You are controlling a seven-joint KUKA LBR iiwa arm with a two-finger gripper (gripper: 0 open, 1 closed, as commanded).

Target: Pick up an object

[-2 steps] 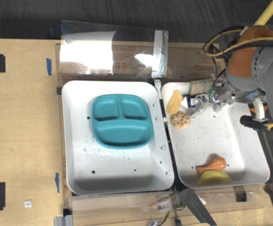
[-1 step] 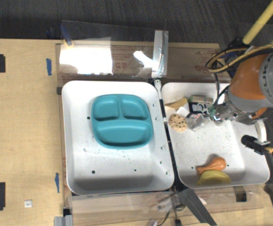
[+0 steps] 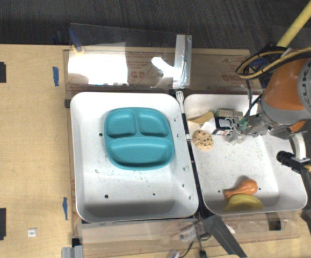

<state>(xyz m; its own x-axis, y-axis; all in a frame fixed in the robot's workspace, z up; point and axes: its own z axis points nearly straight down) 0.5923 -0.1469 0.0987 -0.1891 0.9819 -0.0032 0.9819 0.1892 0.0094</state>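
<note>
Teal divided tray [image 3: 139, 137] in white bin [image 3: 85, 160] — speckled tan cookie [image 3: 202, 139], orange-and-yellow-green toy [image 3: 242, 194]

Gripper [image 3: 234, 135] sat low in right bin [image 3: 292, 198], fingers not readable; cookie [image 3: 202, 139] just left of the jaws; small dark packet [image 3: 225, 118] just behind them; orange-and-yellow toy [image 3: 242, 193] well in front, near the bin's front wall; teal divided tray [image 3: 139, 137] far left in left bin [image 3: 85, 187].
</note>
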